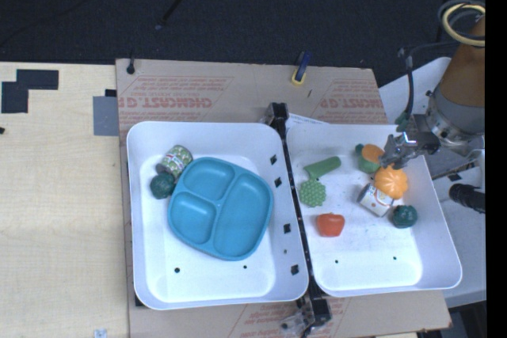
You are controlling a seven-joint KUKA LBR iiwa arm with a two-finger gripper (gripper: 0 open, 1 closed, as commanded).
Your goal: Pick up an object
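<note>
Round orange ball-shaped object (390, 182), near the right edge of the right white bin (372, 273), touching a small white box (374, 201). The two-finger gripper (398, 148) hovers just above it; its opening cannot be told. Risk: neighbouring green-and-orange toy (368, 157) and dark teal ball (404, 216) crowd the approach, so the round surface may slip free.

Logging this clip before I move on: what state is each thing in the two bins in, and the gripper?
Blue divided plate: flat in the left bin, compartments bare.
Dark green ball: beside the plate's left rim.
Patterned can: on its side, above that ball.
Green block: lying flat, right bin.
Green knobbly ball: resting, apart from others.
Red piece: resting alone.
Orange ball: under the gripper.
Gripper: low over the orange ball.
</note>
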